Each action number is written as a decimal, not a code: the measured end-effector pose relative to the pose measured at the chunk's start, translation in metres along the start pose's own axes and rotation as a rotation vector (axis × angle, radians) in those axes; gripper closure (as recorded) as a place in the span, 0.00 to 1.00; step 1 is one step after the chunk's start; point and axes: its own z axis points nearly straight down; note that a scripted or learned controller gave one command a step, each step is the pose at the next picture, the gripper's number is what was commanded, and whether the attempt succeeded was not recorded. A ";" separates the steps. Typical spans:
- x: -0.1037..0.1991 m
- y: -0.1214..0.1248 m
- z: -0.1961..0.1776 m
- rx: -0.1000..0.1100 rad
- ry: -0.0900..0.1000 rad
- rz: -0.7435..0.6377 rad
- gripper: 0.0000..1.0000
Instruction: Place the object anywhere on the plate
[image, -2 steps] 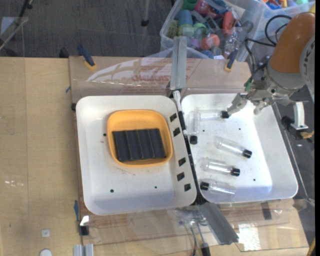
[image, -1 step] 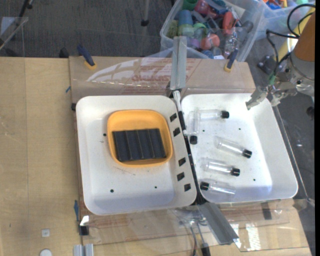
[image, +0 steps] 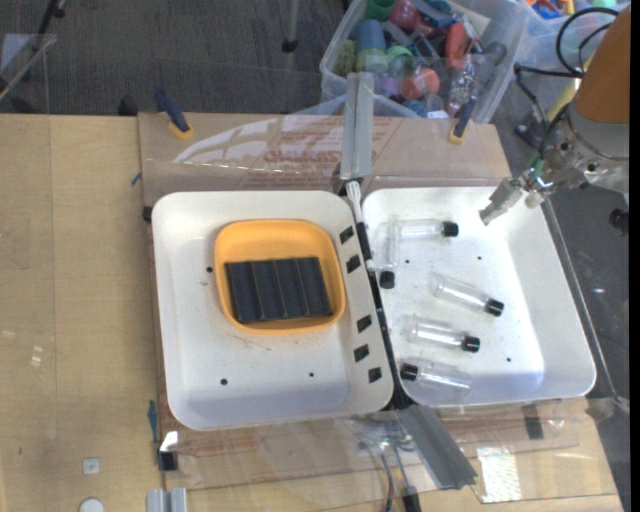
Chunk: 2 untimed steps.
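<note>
An orange plate (image: 278, 275) bearing a dark ribbed block (image: 278, 290) sits in the left bin (image: 190, 380). Clear black-capped tubes (image: 466, 296) lie scattered in the right bin (image: 560, 370). The gripper (image: 497, 208) hovers over that bin's upper right corner.

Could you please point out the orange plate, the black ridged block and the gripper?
Orange square plate (image: 228, 243): camera view, bare upper-left rim.
Black ridged rectangular block (image: 278, 290): camera view, top face.
Grey two-finger gripper (image: 494, 211): camera view, fingertips.

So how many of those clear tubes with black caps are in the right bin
5. One tube lies at the top, one stands along the divider, one is mid-bin, one is below it, and one is near the front edge. More could be hidden by glare.
</note>
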 end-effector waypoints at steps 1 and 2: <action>0.005 0.002 -0.006 -0.002 -0.002 -0.186 0.00; -0.005 -0.001 -0.009 -0.004 -0.003 -0.186 0.00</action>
